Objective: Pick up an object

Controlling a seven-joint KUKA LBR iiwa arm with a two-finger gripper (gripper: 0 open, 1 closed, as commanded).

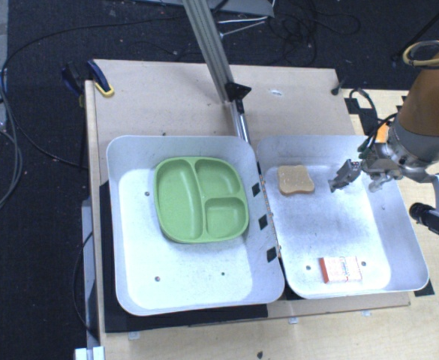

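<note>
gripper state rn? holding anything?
Gripper: cannot tell open or shut at this angle; nothing seen between its fingers. It sits over the right bin, beside the bread, apart from it.

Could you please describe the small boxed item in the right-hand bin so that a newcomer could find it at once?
Start at the right bin. Near its front edge lies a small flat packet, red and white, unlike the tan bread slice further back.

Bare floor of the right bin (320, 223) is lying open between the bread slice (296, 180) and small box (341, 269)
</note>
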